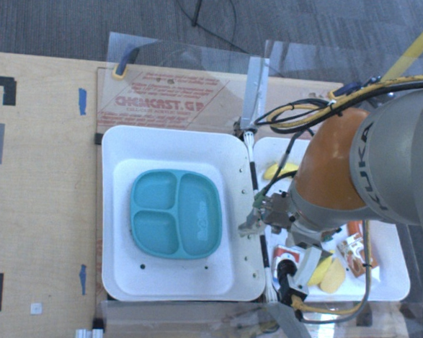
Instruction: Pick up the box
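Observation:
A small red and white box (286, 257) lies in the right bin (398, 282), near its left wall and front edge, partly covered by my wrist. My gripper (302, 237) points down into that bin just above and behind the box. The orange band and grey wrist body hide the gripper's tips. Nothing can be seen held.
The left bin (118, 158) holds a teal divided plate (176, 214). In the right bin are a yellow lemon-like piece (332, 276), a yellow banana-like piece (280, 169) at the back left and a red and white packet (355, 255). Cables loop over the arm.

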Tool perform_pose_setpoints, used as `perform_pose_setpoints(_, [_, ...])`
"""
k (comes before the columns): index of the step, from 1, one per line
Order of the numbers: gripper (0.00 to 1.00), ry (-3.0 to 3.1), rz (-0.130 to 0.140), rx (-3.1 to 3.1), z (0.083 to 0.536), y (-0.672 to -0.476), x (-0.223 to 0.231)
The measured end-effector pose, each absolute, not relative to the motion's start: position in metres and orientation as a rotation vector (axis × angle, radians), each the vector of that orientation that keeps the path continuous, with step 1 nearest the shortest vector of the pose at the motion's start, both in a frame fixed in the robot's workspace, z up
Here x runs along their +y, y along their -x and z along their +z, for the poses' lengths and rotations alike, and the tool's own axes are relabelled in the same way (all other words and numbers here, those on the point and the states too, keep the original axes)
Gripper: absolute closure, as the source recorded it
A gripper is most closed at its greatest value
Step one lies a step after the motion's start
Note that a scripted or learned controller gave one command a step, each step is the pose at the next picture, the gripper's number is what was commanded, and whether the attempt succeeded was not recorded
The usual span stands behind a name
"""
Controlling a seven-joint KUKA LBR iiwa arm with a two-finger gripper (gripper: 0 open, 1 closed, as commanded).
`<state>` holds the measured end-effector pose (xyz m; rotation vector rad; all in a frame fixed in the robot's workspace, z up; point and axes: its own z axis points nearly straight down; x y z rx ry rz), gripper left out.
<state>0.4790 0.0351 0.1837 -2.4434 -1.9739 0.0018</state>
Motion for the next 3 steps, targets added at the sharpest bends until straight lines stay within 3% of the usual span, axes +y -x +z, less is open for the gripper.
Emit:
perform_pose_setpoints(1, [0.00,2.543,0.002,-1.845,0.184,-0.503,-0.010])
perform_pose_setpoints(2, [0.00,2.369,0.004,-2.057,0.184,-0.488,-0.029])
perform_pose_setpoints(3, [0.00,2.425,0.003,-1.992,0.184,-0.479,-0.078])
